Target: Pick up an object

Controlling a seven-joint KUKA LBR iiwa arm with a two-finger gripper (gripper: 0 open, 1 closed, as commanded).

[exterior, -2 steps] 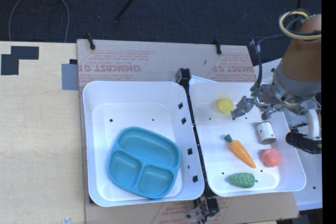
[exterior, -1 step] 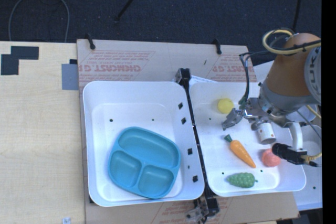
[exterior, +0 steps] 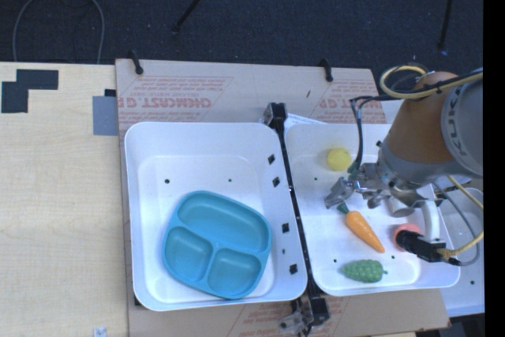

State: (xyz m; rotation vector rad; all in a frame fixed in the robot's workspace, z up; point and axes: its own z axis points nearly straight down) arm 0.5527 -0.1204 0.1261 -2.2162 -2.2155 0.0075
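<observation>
In the right bin (exterior: 316, 249) lie an orange carrot (exterior: 364, 230), a small yellow ball (exterior: 339, 159), a knobbly green piece (exterior: 364, 271) and a pink-red piece (exterior: 408, 232) partly under a black cable. My gripper (exterior: 341, 198) hangs low over this bin, just above and left of the carrot's leafy end and below the yellow ball. Whether it touches the carrot cannot be made out. The orange band and grey wrist (exterior: 418, 138) cover the bin's right part.
The left bin (exterior: 150, 162) holds a blue divided plate (exterior: 217, 243). A black divider (exterior: 288, 201) runs between the bins. Cables loop around the wrist at the right. Cardboard lies under both bins, and a wooden benchtop (exterior: 55, 209) extends to the left.
</observation>
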